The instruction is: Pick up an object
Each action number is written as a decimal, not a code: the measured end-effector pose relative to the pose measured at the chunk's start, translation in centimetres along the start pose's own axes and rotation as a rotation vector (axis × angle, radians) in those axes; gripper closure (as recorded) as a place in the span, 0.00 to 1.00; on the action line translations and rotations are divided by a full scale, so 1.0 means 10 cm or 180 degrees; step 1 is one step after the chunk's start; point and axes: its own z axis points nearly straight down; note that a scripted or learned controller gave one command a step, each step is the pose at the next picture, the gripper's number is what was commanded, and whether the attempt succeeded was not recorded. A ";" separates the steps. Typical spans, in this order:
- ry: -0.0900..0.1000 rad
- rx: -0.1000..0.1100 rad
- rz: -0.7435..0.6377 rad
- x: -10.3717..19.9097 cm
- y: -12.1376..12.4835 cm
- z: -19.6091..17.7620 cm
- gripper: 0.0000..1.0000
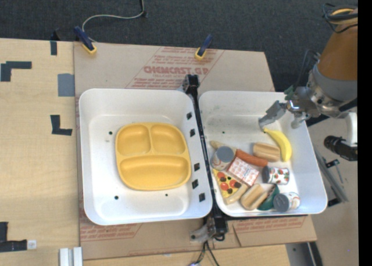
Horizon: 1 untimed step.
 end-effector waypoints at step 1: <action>0.0003 0.0013 -0.0001 -0.01 0.40 1.45 0.00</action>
